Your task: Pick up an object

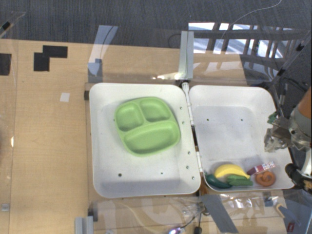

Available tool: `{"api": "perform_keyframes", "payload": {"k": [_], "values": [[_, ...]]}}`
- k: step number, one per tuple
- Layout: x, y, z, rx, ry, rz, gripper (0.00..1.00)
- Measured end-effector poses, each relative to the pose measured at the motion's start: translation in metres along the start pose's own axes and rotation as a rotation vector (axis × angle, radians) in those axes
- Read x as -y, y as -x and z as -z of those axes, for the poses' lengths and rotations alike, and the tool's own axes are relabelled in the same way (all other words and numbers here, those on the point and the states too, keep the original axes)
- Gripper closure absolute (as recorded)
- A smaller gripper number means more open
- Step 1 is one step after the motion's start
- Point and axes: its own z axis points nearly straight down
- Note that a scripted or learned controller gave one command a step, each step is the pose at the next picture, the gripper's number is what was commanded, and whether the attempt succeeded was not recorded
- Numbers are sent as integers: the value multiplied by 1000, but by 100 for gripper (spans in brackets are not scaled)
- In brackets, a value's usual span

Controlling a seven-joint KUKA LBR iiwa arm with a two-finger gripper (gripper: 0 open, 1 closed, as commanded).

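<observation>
From above, your pale wood tabletop point(44, 130) carries two white bins; the left bin point(105, 179) holds a green divided plate point(146, 126). The banana point(230, 170) sits in the right bin's point(229, 111) near corner — the tool point(275, 139) hovers at its right edge.

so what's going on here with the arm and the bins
A robot arm reaches in from the right, its end effector at the right edge of the right bin, with nothing seen in its grip. The pickable items sit bunched along that bin's near edge: a yellow banana, a green vegetable, an orange round piece and a small red item. The left bin holds a green divided plate.
</observation>
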Motion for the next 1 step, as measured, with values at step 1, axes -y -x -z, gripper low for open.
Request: {"api": "perform_keyframes", "payload": {"k": [1], "values": [[-1,2,6,0,-1,-93,100]]}}
